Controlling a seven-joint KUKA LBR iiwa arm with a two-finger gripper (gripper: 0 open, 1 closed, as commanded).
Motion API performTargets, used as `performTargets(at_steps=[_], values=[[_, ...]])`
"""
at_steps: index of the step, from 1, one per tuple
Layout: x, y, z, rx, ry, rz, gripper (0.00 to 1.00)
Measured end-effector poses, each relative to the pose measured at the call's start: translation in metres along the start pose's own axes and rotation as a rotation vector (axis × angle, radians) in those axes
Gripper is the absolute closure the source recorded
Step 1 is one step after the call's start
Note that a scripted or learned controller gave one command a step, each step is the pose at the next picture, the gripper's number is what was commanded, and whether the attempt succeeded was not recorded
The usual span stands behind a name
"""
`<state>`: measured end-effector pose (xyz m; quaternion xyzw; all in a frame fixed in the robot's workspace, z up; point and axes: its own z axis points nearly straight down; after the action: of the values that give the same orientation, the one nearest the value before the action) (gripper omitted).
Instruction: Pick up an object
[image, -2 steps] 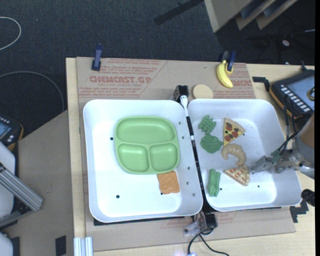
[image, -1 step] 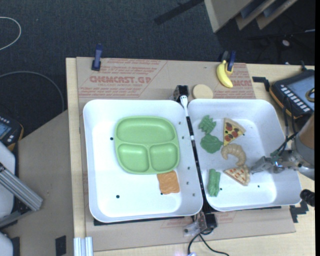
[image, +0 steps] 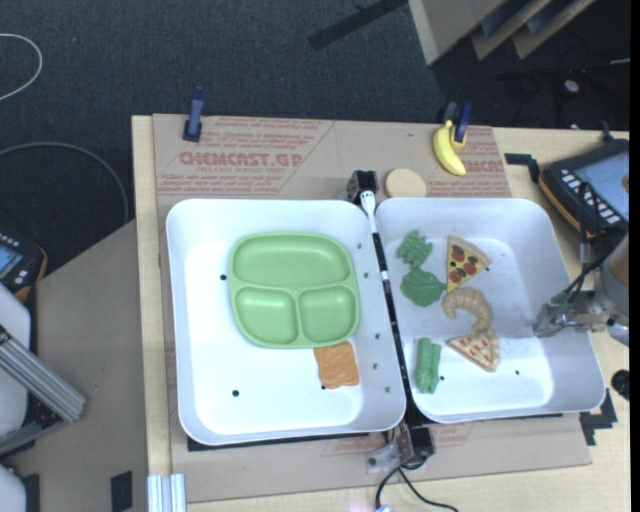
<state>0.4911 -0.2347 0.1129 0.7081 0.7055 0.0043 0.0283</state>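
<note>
The right bin holds several toy foods. A pizza slice lies near its middle, with a croissant just below it and a smaller pizza slice under that. Two leafy green pieces sit toward the bin's left side, and a green pod lies near the front left. My gripper hangs low over the right part of this bin, right of the croissant and apart from it. Nothing shows in its grasp.
The left bin holds a green divided plate and an orange piece in front of it. On the bench behind the bins lie a yellow banana and a round beige disc. Blue clamps stand at the back edge.
</note>
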Motion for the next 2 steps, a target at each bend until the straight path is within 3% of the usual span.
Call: performTargets(at_steps=[1,2], values=[[0.075,-0.013,0.015,0.05,0.039,-0.01,1.0],[0.142,-0.001,0.024,0.049,0.037,-0.01,1.0]])
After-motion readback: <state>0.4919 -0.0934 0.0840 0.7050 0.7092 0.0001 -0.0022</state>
